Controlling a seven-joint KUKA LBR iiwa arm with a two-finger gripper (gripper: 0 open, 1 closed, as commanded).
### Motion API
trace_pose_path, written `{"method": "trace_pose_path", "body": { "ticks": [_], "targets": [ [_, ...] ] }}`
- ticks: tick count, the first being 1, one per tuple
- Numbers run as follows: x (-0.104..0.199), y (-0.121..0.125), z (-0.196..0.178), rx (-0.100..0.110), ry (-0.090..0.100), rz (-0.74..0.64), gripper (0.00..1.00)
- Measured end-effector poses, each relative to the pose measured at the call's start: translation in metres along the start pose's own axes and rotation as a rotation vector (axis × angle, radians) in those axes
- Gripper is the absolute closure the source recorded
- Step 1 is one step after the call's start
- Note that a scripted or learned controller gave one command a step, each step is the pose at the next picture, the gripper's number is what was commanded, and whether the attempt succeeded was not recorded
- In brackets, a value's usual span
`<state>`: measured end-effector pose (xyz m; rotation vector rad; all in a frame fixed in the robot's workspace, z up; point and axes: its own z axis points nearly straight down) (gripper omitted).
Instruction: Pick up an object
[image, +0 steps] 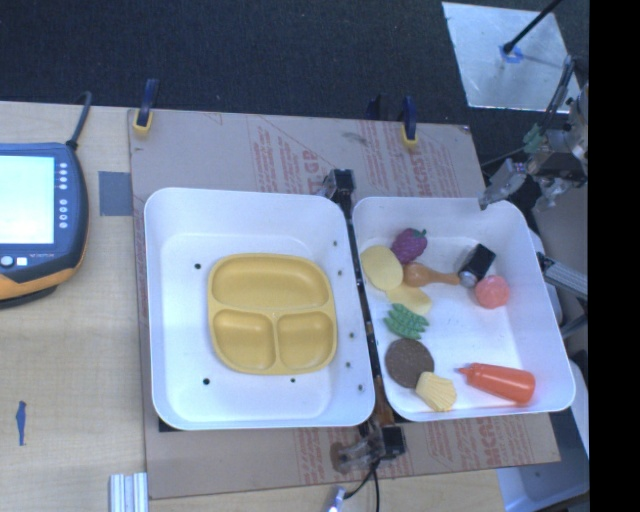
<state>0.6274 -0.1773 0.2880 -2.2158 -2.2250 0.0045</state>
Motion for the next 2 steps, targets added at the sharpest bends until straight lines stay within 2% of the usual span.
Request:
{"method": "trace_pose_path", "body": {
  "ticks": [1, 2],
  "targets": [
    [0.045, 0.018, 0.105, 0.002, 0.001, -0.001, 0.0],
    [0.076, 0.019, 0.193, 0.0, 0.0, -0.001, 0.0]
  ]
}}
